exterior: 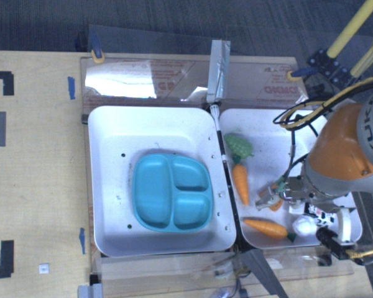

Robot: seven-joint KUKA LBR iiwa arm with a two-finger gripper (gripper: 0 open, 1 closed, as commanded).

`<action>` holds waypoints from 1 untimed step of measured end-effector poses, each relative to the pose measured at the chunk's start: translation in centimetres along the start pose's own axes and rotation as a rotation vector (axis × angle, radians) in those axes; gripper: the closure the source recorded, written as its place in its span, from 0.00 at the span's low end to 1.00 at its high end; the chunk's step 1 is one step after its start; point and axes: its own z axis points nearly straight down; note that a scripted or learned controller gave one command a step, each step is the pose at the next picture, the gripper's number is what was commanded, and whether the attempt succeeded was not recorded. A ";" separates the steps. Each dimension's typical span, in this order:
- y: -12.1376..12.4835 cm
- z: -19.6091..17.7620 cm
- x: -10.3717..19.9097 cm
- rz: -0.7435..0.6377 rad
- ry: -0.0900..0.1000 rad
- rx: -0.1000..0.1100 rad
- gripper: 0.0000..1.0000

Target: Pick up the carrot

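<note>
Two carrots lie in the right bin point(261, 126). One carrot point(240, 184) points away from me along the bin's left wall, just below a green leafy vegetable point(239, 145). The other carrot point(265, 228) lies crosswise near the front wall, with a green stub at its right end. My gripper point(268, 198) hangs low over the bin between the two carrots, to the right of the first and above the second. A small orange piece point(275, 205) shows right at the gripper's tip; I cannot tell whether it is held.
A blue divided plate point(172, 191) sits in the left bin point(105, 166). A white rounded object point(303, 226) lies at the right bin's front right, under the wrist. The orange-banded arm point(342, 148) and its cables cover the right side of that bin.
</note>
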 end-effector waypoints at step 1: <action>0.1 -7.4 2.5 -0.081 0.000 -0.011 0.00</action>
